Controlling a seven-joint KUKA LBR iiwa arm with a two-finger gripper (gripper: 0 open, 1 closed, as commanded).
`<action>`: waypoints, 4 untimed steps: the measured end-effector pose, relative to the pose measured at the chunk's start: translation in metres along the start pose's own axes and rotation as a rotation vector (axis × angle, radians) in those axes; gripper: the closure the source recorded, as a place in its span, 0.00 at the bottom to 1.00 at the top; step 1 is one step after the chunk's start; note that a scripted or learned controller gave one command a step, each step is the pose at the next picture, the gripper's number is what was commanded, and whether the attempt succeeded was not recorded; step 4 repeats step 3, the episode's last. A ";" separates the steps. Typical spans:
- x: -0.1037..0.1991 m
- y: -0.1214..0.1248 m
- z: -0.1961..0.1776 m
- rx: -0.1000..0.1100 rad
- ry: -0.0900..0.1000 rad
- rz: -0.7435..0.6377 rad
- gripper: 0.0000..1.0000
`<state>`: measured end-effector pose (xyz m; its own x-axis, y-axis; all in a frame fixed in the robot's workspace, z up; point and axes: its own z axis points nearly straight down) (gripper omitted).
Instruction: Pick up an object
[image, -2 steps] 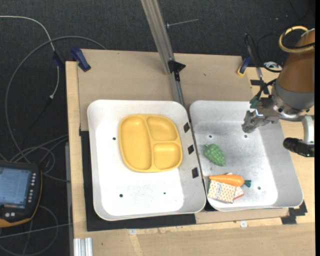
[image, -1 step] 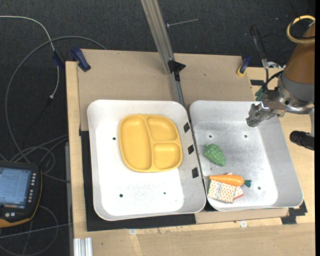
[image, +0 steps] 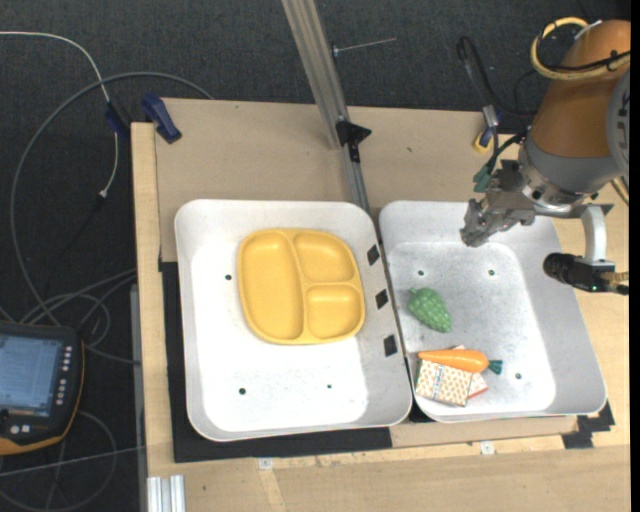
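Camera view: claw (image: 480, 230), grip state unclear, hovers well above-right of the green toy (image: 431, 309); the carrot (image: 455, 359) and box (image: 445, 383) touch, risking a double grab.

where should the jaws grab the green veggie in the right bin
Across its narrower width near the middle, coming straight down from above. The green vegetable lies flat and alone on the right bin floor, its long axis slanting, with open space on both flanks; the carrot sits apart below.

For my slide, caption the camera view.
Claw above right bin holding green toy, carrot; yellow tray left.
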<state>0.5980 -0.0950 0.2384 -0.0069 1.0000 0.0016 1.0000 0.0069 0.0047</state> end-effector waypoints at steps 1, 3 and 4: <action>0.056 0.015 -0.009 0.001 0.000 -0.001 1.00; 0.159 0.028 0.007 0.008 0.001 0.001 1.00; 0.159 0.028 0.007 0.008 0.001 0.001 1.00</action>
